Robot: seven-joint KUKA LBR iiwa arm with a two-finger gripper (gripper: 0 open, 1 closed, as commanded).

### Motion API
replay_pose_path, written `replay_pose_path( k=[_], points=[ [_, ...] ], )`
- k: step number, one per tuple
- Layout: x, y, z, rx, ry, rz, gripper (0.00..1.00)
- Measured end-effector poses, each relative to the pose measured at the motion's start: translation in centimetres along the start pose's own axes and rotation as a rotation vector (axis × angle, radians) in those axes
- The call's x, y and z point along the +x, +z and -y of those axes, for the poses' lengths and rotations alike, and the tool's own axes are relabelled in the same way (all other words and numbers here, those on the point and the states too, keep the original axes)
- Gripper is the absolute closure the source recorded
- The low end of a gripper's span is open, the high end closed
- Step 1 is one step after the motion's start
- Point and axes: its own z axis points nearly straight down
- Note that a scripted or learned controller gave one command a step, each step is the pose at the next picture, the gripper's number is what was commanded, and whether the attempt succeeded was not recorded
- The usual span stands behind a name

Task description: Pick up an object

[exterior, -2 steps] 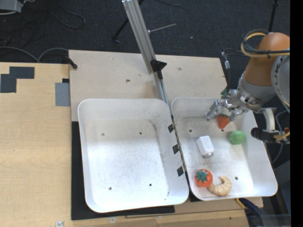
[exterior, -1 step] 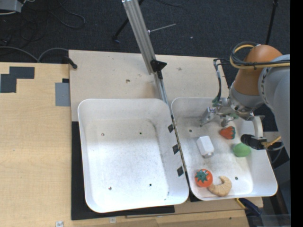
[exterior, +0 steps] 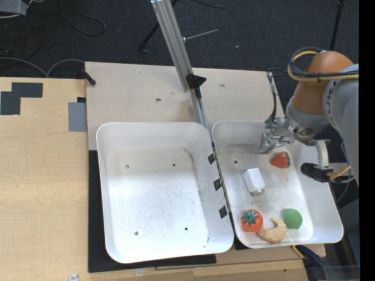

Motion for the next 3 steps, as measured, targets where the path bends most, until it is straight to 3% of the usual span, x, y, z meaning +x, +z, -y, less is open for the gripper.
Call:
replay_pose_path(
  k=[3],
  points=[
    [-0.7,-14.8,0.6,-0.007,0.002,0.002,1.0]
  ],
)
